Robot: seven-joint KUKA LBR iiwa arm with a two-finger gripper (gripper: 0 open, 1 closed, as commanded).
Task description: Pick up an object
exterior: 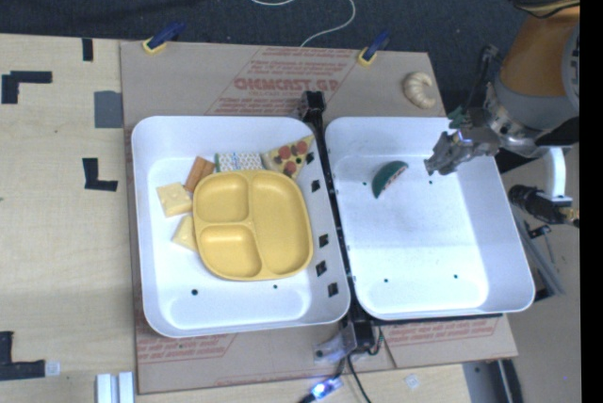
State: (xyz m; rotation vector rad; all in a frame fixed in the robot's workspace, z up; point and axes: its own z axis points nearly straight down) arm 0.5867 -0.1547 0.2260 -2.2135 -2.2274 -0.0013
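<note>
Green object (388, 176) in right bin (490, 279), just left of pincer (441, 161).

fixed overhead camera, slanted down, both bins (151, 203)

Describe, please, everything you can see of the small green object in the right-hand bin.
The green object is small, dark teal-green and roughly half-moon shaped, with a paler edge along its upper right. It lies alone on the floor of the right bin, in the upper part, apart from the walls. The end effector hovers just to its right, not touching it.
</note>
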